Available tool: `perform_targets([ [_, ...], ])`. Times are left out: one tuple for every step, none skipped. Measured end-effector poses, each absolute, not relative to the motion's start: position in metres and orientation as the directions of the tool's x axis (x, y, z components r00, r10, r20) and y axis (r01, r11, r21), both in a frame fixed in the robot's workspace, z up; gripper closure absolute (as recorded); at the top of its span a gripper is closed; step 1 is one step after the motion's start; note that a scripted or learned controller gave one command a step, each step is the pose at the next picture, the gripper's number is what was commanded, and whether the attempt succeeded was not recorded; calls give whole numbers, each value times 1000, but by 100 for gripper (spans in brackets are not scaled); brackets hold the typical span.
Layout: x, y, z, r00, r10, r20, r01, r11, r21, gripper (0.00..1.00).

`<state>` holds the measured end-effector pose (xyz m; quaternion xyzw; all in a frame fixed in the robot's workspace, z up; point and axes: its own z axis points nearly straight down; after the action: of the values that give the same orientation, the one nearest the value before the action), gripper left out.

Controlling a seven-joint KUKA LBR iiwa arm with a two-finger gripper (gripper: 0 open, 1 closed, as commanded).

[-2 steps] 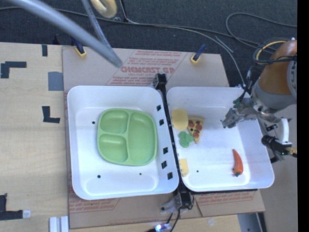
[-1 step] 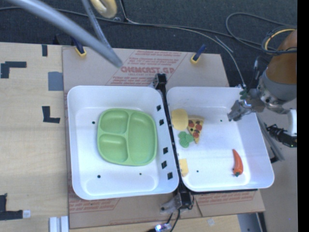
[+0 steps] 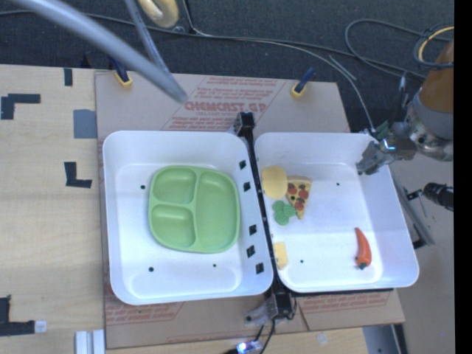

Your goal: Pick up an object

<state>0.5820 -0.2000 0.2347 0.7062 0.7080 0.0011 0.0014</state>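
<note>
Objects for pickup sit in the right bin point(image 3: 383, 198): yellow round item point(image 3: 273, 180) near the bin's left wall, touching a pizza-slice toy point(image 3: 299, 192); green leafy piece point(image 3: 283, 212) just below; small yellow block point(image 3: 280, 254) at the lower-left corner; orange carrot-like toy point(image 3: 362, 248) well apart, toward the lower right. Left bin point(image 3: 118, 198) holds a green divided tray point(image 3: 195, 208). Gripper point(image 3: 371, 160) hangs over the right bin's upper-right rim w/ nothing visible in it; finger state: cannot tell.
</note>
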Motion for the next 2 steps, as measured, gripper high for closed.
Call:
perform_targets([
  [582, -153, 241, -6, 1000, 2, 1000, 6, 0, 100],
  [571, -99, 242, -6, 1000, 1, 1000, 6, -1, 100],
])
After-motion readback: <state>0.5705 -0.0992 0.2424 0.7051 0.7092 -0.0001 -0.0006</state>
